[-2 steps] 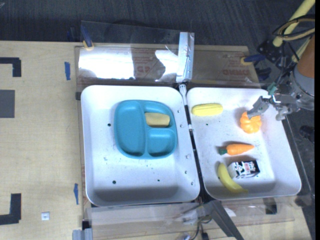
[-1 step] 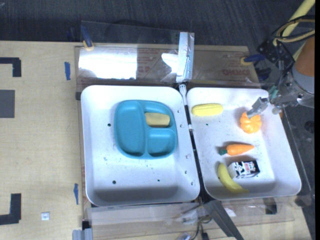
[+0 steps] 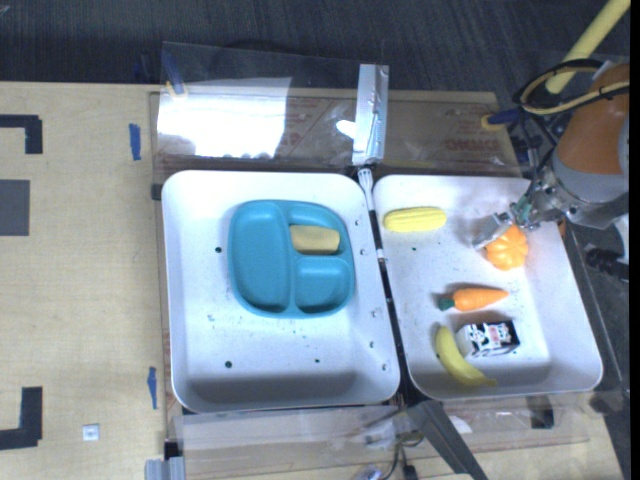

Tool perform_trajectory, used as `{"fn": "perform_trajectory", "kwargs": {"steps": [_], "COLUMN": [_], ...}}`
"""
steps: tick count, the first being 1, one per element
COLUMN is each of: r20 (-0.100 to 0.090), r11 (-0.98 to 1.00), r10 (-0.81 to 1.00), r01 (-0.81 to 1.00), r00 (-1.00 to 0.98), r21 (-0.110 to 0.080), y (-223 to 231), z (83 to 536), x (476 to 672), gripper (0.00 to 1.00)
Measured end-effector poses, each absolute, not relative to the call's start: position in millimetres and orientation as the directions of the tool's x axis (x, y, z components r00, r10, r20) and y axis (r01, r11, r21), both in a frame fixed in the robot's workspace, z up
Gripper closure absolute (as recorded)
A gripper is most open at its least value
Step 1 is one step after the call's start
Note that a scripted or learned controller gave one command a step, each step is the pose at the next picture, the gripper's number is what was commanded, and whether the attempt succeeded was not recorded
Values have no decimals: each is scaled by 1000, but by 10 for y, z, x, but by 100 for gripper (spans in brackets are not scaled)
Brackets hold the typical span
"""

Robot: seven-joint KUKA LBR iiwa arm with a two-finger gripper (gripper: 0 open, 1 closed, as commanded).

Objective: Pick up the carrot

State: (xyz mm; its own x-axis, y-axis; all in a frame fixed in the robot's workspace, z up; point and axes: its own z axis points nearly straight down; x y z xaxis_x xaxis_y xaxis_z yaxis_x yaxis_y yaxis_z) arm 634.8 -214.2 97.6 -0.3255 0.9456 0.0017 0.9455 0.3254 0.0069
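My jaws [image 3: 505, 225] hang over the back of the right bin [image 3: 570, 308], touching an orange pepper [image 3: 506, 248]; I cannot tell their state. The carrot [image 3: 473, 298] lies untouched nearer the front, so the pick remains undone. Beside it sit a banana [image 3: 458, 356], milk carton [image 3: 489, 337] and corn [image 3: 414, 219]; the left bin [image 3: 195, 268] holds a blue tray [image 3: 268, 258] with a bun [image 3: 315, 239].

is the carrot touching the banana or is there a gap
Apart. The camera view shows bare white bin floor between the carrot and the banana below it.
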Motion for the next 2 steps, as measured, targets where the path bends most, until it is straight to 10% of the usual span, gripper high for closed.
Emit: {"fn": "perform_trajectory", "kwargs": {"steps": [1,2], "r20": [-9,0], "r11": [241,509], "r10": [971,861], "r01": [970,861], "r00": [-241,-509], "r21": [13,1], "y": [-2243,-2233], "z": [1889,1872], "x": [6100,5930], "gripper": [0,0]}}
